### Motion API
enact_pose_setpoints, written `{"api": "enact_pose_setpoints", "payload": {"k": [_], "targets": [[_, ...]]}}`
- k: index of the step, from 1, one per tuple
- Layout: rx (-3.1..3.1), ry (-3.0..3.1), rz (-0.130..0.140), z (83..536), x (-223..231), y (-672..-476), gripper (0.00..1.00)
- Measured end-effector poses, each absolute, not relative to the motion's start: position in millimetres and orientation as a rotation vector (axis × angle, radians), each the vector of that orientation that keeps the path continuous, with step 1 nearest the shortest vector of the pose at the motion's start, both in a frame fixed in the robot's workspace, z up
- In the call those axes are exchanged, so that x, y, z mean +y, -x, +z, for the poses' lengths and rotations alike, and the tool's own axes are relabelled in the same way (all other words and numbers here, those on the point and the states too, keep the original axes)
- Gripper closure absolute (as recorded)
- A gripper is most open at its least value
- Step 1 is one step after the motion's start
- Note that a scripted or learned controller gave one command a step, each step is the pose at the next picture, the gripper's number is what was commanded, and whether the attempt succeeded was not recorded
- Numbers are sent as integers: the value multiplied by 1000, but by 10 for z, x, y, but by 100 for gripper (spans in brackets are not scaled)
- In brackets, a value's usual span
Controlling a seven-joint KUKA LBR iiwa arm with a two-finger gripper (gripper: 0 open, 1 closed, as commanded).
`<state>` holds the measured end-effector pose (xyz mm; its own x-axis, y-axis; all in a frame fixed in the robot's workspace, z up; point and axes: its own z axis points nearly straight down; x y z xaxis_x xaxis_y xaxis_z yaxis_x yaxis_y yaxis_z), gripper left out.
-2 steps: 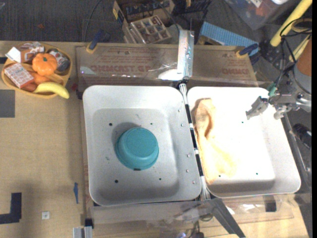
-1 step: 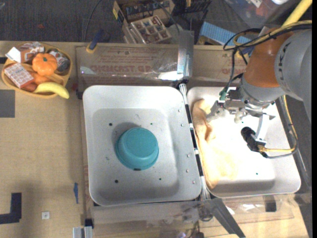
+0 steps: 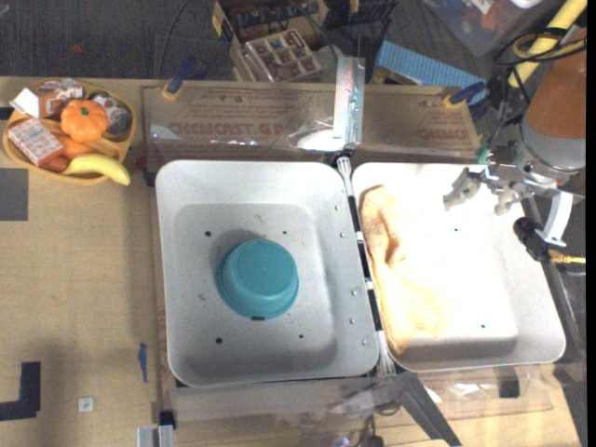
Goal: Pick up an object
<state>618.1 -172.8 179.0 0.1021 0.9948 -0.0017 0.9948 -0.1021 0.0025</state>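
A teal bowl (image 3: 259, 277) lies upside down in the middle of the left bin (image 3: 186, 203). A flat tan, cloth-like thing (image 3: 396, 268) stretches along the left side of the right bin (image 3: 521, 333). My gripper (image 3: 482, 195) hangs over the back right part of the right bin, under the orange band of the arm (image 3: 562, 110). Its fingers (image 3: 459, 192) are spread open with nothing between them. It is well to the right of the tan thing and far from the bowl.
A basket (image 3: 65, 138) of toy fruit with a banana (image 3: 101, 168) sits on the bench at the far left. Clear plastic panels (image 3: 251, 124) stand behind both bins. Cables (image 3: 545, 245) hang by the right bin's right edge.
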Motion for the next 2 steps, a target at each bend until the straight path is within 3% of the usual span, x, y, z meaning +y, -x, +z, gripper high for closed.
{"api": "enact_pose_setpoints", "payload": {"k": [1, 2], "targets": [[2154, -2288, -1, 1268, -1342, -6090, 0], [2056, -2372, 0, 1845, -1894, -6186, 0]]}}
